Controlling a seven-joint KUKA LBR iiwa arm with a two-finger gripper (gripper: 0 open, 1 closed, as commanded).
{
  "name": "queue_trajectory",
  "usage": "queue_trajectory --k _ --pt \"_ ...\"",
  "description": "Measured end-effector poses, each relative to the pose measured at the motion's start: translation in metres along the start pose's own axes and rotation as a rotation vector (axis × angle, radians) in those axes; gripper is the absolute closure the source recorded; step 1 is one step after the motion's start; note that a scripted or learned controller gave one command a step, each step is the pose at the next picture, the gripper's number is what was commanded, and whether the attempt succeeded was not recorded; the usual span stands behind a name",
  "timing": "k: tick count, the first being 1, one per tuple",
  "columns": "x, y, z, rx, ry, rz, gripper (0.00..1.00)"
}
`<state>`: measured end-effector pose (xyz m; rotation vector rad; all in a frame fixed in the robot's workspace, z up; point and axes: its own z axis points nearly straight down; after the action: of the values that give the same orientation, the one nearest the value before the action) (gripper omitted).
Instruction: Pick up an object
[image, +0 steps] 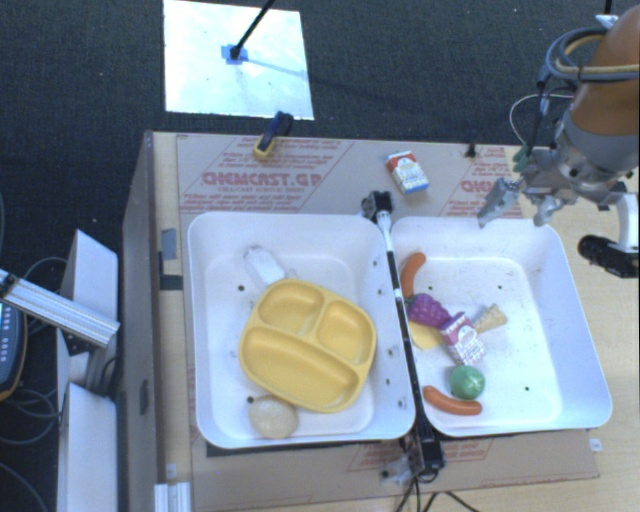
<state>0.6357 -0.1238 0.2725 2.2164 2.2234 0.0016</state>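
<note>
My gripper (521, 206) hangs over the far rim of the right bin (560, 300), at its back right corner, open with nothing between its fingers. Below and to its left, toys lie in that bin: an orange sausage (411, 272) by the divider, purple grapes (428, 309), a small red and white carton (464, 341), a tan cone (490, 318), a green ball (466, 381) and a second sausage (452, 403) near the front. None of them touches the gripper.
The left bin (215, 330) holds a yellow divided plate (307, 343), a white piece (265, 265) and a beige round piece (273, 417). Behind the bins, a small red and white box (407, 171) and a yellow and dark tool (272, 135) lie on the cardboard.
</note>
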Motion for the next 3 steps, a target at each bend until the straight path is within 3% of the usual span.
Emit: queue_trajectory --k 1,2,3 --pt "0.037 -0.012 0.121 0.004 0.001 -0.001 0.0" --pt "-0.007 -0.022 0.13 0.001 0.001 0.002 0.0" --pt "0.063 0.034 0.087 -0.003 0.002 -0.001 0.0"
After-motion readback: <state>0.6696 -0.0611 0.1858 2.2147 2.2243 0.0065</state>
